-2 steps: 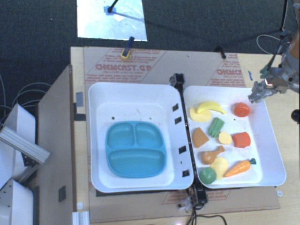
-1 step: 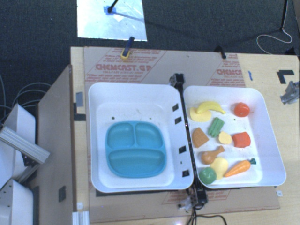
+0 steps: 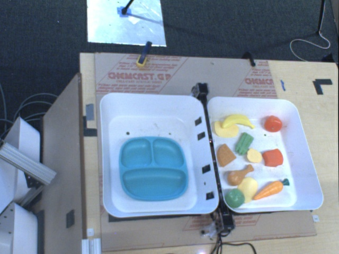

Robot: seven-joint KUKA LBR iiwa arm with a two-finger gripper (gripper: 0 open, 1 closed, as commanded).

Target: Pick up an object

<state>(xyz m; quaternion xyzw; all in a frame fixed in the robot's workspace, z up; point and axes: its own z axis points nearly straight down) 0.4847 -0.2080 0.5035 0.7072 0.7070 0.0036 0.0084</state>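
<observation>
Risk, crowding: toy foods packed close in the right bin (image 3: 304, 142); chicken leg (image 3: 240, 174), yellow-green fruit (image 3: 248, 186) and green ball (image 3: 235, 197) touching or nearly so; likely result a nudge or a two-item grab instead of a clean lift.
Risk, bin wall: carrot (image 3: 269, 189) and green ball lying near the lower rim; probable cause of a miss, contact with the wall before closing.
Risk, shape: tomato (image 3: 273, 123) round and smooth, apt to roll or squirt out under a pinch; banana (image 3: 238, 121) resting partly on a yellow disc (image 3: 226, 130), so likely to shift when pressed.
Easier targets, as a judgement: red block (image 3: 273, 157) and tomato, each with some bare floor around it.
Task's things: all in the right bin, at centre right of the frame; also green pepper (image 3: 244, 143), brown wedge (image 3: 225, 155), small yellow piece (image 3: 255, 156).
Left bin (image 3: 114, 136): blue divided plate (image 3: 153, 168) at its middle, well apart from the foods.
Arm pose: nothing to report from this frame; no approach begun over either bin.
Hand state: cannot tell; no item lifted off the bin floor.
Surface (image 3: 222, 73): brown board under both bins.
</observation>
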